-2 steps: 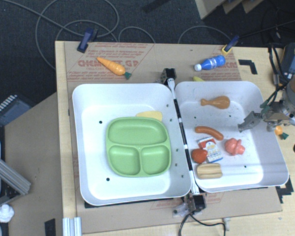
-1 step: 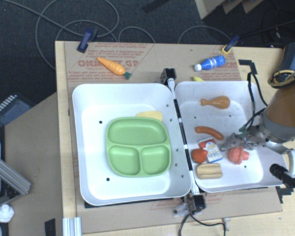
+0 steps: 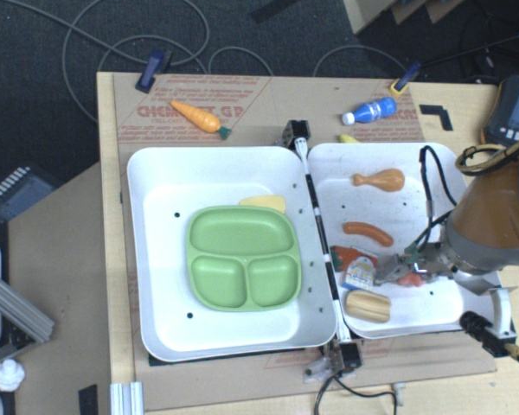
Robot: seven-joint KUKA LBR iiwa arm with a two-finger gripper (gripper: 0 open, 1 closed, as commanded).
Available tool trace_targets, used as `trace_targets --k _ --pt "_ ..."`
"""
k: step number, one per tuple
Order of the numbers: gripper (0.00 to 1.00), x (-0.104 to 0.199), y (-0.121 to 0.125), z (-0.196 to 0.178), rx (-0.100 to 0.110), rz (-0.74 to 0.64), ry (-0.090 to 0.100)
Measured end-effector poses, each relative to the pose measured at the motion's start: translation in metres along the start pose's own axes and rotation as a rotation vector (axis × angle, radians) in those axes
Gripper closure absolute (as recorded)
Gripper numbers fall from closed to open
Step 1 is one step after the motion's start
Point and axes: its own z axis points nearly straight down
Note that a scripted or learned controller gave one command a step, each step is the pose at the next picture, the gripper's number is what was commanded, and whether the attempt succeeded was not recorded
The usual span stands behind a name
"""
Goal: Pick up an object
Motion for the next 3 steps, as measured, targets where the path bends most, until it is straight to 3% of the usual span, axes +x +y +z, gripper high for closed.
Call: trace_targets --k 1,2,3 --pt "1.0 -0.001 0.001 -0.011 -0.004 0.002 -0.002" --pt "1.0 0.07 0.008 -0.17 -0.005 -0.001 -0.001" --pt "1.0 0.126 0.048 -0.132 -0.002 -0.002 -0.001"
